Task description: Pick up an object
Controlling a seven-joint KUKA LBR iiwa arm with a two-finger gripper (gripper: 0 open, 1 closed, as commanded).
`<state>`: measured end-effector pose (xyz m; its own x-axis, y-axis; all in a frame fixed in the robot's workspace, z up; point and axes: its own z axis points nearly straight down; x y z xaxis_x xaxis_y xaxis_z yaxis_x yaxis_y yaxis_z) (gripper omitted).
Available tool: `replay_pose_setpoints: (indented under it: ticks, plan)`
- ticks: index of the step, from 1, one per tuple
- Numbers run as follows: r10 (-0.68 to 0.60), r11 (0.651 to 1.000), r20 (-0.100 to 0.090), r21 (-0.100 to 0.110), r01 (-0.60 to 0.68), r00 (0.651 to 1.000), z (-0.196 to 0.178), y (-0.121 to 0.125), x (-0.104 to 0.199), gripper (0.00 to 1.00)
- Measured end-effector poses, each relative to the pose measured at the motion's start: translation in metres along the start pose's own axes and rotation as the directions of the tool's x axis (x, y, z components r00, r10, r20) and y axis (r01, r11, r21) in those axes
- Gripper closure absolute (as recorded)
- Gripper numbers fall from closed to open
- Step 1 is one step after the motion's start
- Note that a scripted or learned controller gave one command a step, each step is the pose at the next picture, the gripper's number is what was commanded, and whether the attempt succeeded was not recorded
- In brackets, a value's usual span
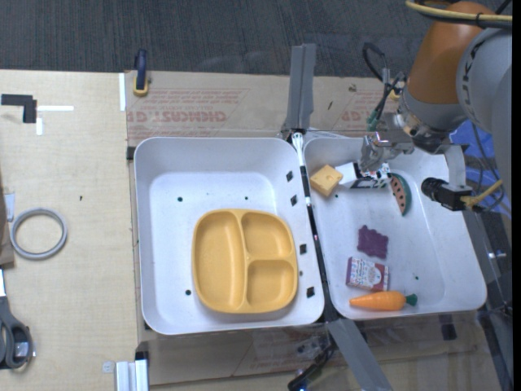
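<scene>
tool (373, 172) hovered low at far end of right bin (456, 292), grip state unclear. cheese wedge (326, 179) lay just left of it: looked light, stiff; pinch flat sides.

Two white bins (155, 243) are set side by side on the table (73, 177); a grey ring (37, 233) and scissors (15, 340) are laid near its left edge.

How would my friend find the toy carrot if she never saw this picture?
Look at the right one of the two shallow white bins, and follow its near wall, closest to the camera. The small orange plastic carrot with a green tip lies flat along that wall, just below the little pink-and-white packet. Nothing else in that bin is long, orange and pointed.
</scene>
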<state>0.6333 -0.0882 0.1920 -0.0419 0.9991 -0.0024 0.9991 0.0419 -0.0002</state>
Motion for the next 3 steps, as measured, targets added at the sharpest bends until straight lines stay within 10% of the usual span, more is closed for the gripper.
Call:
replay_pose_setpoints:
  ticks: [1, 2, 3]
  plan:
    - [0.001, 1.0, 0.0, 0.001, -0.001, 1.0, 0.001, 0.0, 0.0, 0.0]
    - [0.001, 1.0, 0.0, 0.001, -0.001, 1.0, 0.001, 0.0, 0.0, 0.0]
    - [-0.118, 0.993, -0.001, -0.001, 0.118, 0.993, 0.099, -0.008, -0.084, 0.0]
